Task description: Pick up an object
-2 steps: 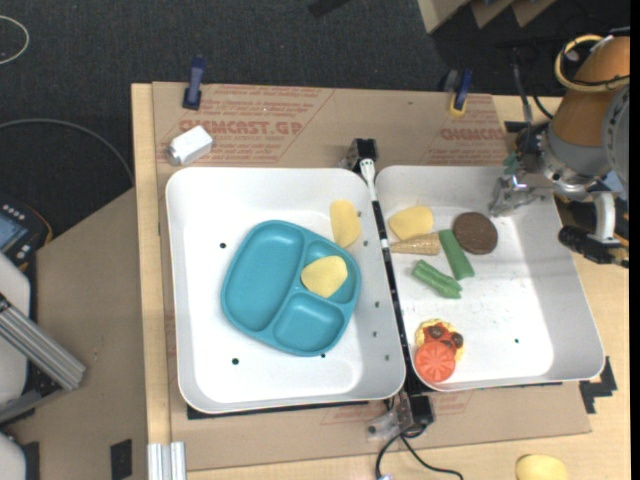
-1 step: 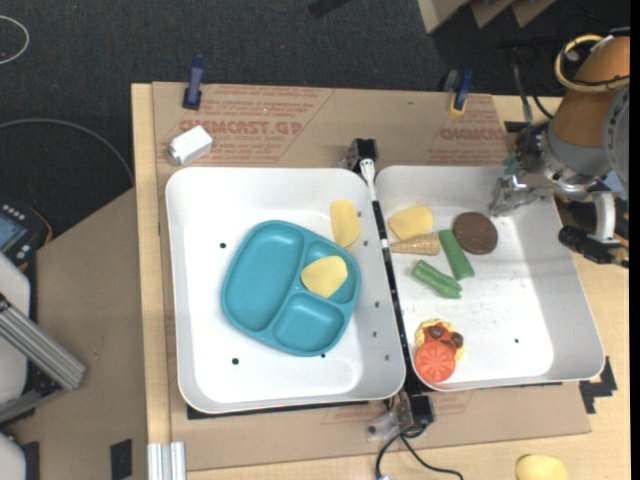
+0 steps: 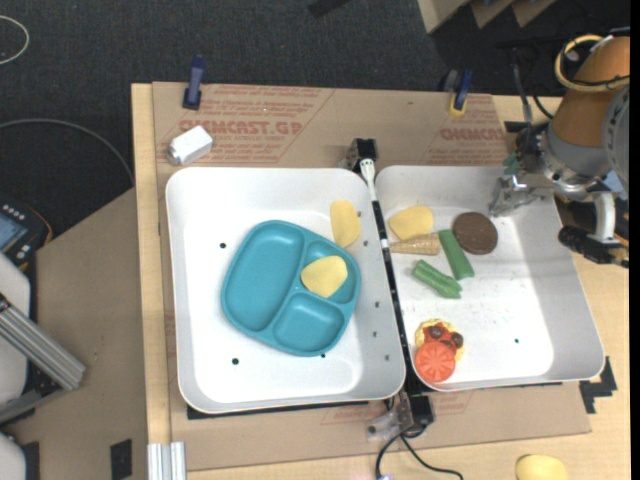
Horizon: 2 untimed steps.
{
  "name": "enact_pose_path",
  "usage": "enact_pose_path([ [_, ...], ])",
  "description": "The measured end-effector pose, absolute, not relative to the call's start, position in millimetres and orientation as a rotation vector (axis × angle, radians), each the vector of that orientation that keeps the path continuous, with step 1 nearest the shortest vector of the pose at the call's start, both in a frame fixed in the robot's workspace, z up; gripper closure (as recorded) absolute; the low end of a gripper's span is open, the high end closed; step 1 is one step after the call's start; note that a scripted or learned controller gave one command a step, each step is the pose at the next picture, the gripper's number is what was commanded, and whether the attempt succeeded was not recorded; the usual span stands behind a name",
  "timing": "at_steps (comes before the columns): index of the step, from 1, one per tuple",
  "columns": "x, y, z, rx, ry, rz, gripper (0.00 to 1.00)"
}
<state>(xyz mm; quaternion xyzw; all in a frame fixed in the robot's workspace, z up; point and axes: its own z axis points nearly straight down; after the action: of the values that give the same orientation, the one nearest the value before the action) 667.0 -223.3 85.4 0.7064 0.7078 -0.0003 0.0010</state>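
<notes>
Both shallow white plastic bins (image 3: 270, 388) look smooth with a faint sheen; the teal divided plastic plate (image 3: 262, 290) is glossier, catching soft highlights; the pale yellow toy food pieces (image 3: 325, 275) seem matt, rubbery plastic; the dark brown round cookie-like disc (image 3: 475, 233) is dull and slightly textured; the brown cardboard sheet (image 3: 300, 123) over the table is flat, papery, printed red; the metal gripper (image 3: 510, 193) looks bare and shiny; the floor's dark carpet (image 3: 150, 18) looks rough.

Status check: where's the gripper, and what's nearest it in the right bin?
Gripper low over right bin's far edge, nothing seen between fingers. Brown disc nearest, untouched. Green pieces and yellow wedge crowd its left.
</notes>
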Motion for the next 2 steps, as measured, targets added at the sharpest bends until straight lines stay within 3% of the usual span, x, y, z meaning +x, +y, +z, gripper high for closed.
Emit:
enact_pose_path([
  [2, 667.0, -223.3, 85.4, 2.217, 2.222, -0.001, 1.0],
])
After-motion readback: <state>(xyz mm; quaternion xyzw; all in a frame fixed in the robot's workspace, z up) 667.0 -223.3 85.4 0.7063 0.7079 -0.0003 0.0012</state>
